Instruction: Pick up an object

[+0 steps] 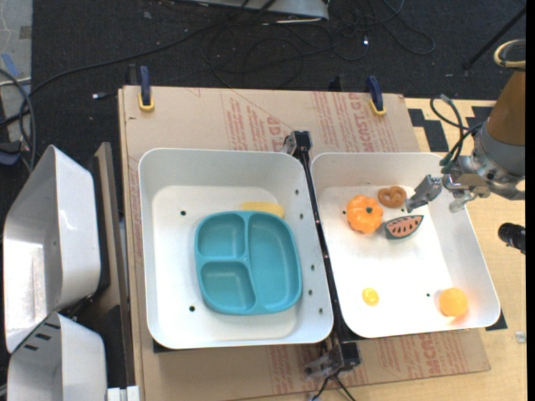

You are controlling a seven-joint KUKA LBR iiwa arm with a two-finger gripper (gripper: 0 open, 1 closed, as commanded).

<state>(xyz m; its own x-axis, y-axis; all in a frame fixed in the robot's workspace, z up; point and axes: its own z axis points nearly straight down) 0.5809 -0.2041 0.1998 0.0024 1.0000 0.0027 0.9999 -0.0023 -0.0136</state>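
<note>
In the right bin point(468, 249) lie an orange pumpkin point(364, 214), a brown pretzel-like piece point(390, 196), a watermelon slice point(404, 225), a small yellow piece point(370, 296) and an orange ball point(453, 302). My gripper point(425, 192) reaches in from the right edge, its tip just right of the pretzel and above the watermelon slice. Nothing shows between its fingers.
The left bin point(167, 224) holds a teal divided plate point(248, 262) with a yellow piece point(262, 210) peeking out behind it. A black divider point(318, 241) runs between the bins. White tubs point(46, 241) stand at far left. Clamps point(145, 88) hold the board's back edge.
</note>
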